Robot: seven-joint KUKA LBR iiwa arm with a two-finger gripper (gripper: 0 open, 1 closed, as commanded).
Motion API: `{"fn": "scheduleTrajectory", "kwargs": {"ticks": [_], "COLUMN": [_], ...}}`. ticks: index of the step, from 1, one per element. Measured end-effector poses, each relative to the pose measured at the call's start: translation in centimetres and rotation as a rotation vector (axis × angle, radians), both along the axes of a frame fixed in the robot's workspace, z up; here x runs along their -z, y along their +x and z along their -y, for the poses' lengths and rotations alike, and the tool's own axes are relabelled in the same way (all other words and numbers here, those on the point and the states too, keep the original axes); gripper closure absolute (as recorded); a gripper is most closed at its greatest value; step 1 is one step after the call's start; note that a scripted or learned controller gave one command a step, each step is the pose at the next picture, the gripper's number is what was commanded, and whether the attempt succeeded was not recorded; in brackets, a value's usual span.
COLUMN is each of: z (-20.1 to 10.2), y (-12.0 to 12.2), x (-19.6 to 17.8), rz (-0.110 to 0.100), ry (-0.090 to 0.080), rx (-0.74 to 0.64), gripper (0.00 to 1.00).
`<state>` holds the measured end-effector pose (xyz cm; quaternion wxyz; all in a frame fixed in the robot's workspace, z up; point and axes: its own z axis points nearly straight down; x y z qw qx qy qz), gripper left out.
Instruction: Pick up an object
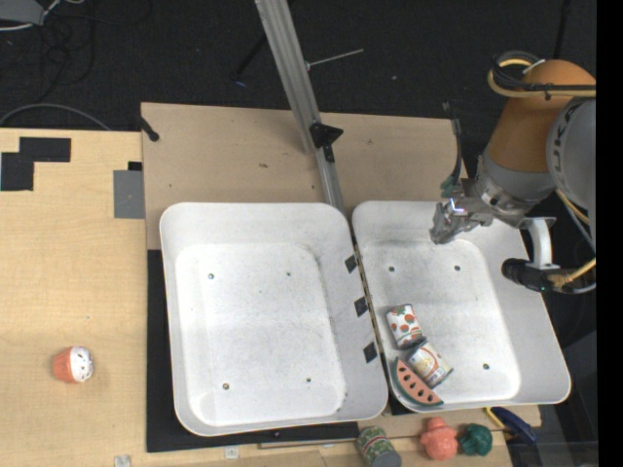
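In the right bin (506,358) a small red and white can (403,325) lies near the left wall. Just below it sits a second small can (427,365), and a watermelon slice toy (417,387) leans on the bin's front left corner. My gripper (446,224) hangs over the bin's back edge, well above and behind these objects, and nothing shows between its fingers.
The left bin (185,232) lies beside the right one. A metal rail (297,76) slants across the board behind the bins. Below the right bin's front edge lie a dark can (375,446), a pink toy (438,438) and a green toy (475,440). A red and white ball (73,365) rests far left.
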<state>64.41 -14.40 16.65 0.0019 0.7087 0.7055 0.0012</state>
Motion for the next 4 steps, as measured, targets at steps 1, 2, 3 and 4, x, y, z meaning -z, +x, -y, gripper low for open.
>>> {"fn": "scheduleTrajectory", "kwargs": {"ticks": [1,2,3,4], "z": [0.1,-4.3,-10.5,-15.4], "y": [0.1,0.4,0.1,1.4], "x": [-5.0,-4.5,-4.5,-5.2], "rz": [0.0,-0.007,-0.009,-0.005], "ry": [0.0,0.003,0.004,0.003], "rx": [-0.005,-0.007,-0.009,-0.009], "gripper": [1.0,1.0,1.0,1.0]}}
